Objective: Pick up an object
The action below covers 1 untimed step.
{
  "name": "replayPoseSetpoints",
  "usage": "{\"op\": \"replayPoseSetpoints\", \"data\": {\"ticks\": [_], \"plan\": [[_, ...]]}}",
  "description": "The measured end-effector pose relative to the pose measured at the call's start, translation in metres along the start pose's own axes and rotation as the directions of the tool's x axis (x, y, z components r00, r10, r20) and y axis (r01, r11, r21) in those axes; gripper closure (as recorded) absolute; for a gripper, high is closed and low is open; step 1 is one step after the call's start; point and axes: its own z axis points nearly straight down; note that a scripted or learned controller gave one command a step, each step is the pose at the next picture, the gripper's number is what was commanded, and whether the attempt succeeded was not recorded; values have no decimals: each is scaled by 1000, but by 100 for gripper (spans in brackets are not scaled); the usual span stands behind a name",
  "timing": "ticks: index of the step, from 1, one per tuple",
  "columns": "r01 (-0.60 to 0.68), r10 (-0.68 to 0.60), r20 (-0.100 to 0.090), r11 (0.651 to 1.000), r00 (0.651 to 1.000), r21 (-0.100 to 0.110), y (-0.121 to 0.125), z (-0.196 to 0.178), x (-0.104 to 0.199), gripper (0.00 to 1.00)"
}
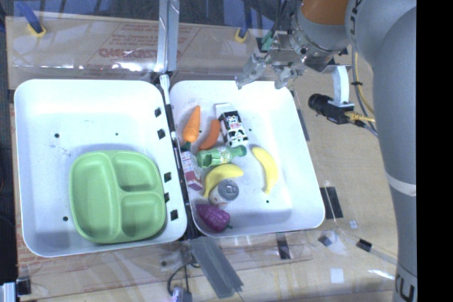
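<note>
Hovering above the far edge of the right bin [301, 152], the jaws [265, 76] appear spread and hold nothing; the grey arm [382, 18] with its orange band reaches in from the right. No object has yet been taken. Candidates lie clustered toward the near-left part of the right bin: two orange carrots [192, 124] side by side, a small black-and-white carton [233, 126] just beside them, a green bottle [221, 155] lying flat, one banana [266, 167] set apart to the right, a second banana [219, 177] touching a round grey can [228, 189], and a purple grape bunch [213, 216] nearest the camera. The left bin [35, 124] carries a green divided plate [117, 196].

Judged from this layout, the lone banana is the easiest target, since bare bin floor surrounds it. A sound approach would bring the jaws straight down across its narrow width, near mid-length, and close only once low enough. Objects in the crowded cluster risk a neighbour being caught or pushed aside; the can may roll.
</note>
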Motion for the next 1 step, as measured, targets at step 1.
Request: {"op": "replayPoseSetpoints", "data": {"ticks": [1], "plan": [[-130,130,-1,991,991,-3,17,182,-5,0]]}}
